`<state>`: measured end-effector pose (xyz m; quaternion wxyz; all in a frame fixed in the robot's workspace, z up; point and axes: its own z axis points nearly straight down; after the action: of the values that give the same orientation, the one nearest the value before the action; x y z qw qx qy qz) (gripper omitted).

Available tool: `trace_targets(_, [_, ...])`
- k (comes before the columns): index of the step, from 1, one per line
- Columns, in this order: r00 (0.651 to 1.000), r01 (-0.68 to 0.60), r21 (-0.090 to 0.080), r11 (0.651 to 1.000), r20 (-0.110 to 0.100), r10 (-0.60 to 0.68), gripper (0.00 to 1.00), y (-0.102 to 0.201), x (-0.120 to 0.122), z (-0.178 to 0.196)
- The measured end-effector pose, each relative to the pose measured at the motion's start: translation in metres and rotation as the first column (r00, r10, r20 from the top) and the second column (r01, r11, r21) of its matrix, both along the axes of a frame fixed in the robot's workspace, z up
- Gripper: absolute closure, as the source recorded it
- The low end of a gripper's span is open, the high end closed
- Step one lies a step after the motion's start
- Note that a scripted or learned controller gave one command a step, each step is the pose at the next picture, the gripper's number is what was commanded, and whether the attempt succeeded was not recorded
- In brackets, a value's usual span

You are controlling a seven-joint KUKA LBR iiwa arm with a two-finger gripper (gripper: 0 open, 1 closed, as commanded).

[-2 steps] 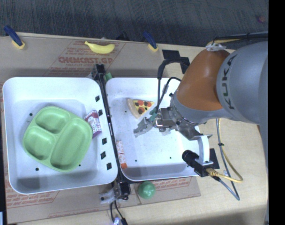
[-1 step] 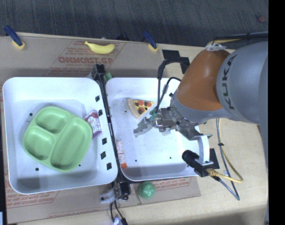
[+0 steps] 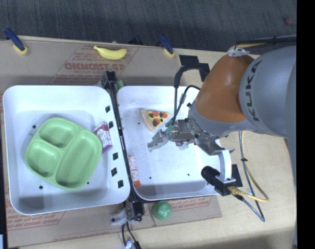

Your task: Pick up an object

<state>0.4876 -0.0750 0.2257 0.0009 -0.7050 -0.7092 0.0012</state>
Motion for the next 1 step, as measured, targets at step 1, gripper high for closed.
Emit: trace_targets(1, [1.0, 0.0, 0.0, 1.0, 0.0, 0.0, 0.0, 0.0, 0.0, 0.0])
